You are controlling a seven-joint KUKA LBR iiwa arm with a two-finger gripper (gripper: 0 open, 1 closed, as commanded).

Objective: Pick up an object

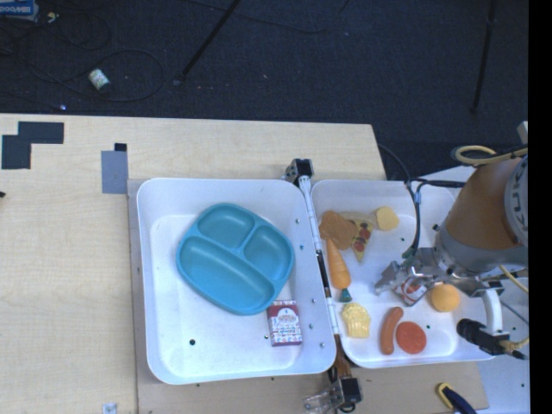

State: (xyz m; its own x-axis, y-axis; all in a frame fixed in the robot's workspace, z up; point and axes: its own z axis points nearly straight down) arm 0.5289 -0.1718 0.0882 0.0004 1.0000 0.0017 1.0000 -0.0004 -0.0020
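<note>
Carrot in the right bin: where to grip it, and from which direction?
Grip the carrot across its thicker orange middle, coming straight down from above. It lies flat and lengthwise along the right bin's left wall, green tip toward the corn, so close across its narrow width. Clearance on the wall side looks tight. The gripper sits to its right.

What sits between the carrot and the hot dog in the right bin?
In the camera view, the yellow corn piece lies between the carrot and the hot dog.
</note>
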